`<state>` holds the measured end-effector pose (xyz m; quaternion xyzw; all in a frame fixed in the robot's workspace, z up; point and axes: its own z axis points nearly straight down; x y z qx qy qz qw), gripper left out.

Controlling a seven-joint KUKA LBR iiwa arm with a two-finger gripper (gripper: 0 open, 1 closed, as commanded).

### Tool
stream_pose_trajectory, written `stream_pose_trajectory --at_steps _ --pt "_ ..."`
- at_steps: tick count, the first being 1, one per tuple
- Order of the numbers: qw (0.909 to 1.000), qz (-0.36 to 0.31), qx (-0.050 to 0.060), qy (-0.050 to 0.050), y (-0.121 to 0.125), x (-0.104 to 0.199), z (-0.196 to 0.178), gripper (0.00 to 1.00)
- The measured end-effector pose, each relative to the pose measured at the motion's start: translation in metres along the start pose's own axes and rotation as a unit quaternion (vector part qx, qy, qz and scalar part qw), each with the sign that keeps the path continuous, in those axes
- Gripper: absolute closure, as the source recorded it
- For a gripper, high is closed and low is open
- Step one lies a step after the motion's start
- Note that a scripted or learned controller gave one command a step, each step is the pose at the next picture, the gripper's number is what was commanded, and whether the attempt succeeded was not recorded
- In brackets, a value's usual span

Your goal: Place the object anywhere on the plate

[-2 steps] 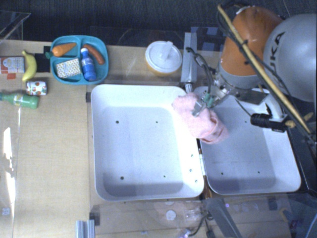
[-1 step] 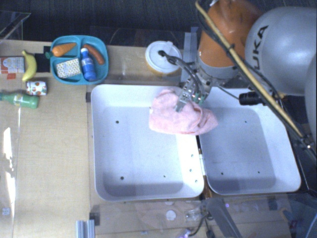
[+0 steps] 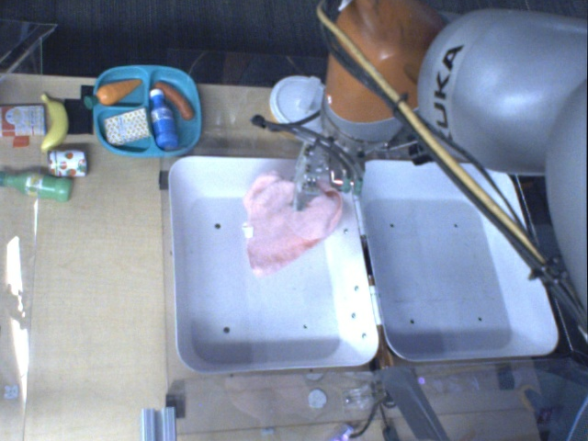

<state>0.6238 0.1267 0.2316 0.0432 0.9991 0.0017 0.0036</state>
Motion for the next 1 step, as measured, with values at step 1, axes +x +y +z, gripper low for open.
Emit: stream_pose_trajectory --at_steps 1 --pt "1.0000 0.000 0.000 0.000 -0.0001 -0.0002 -0.0004 0.00"
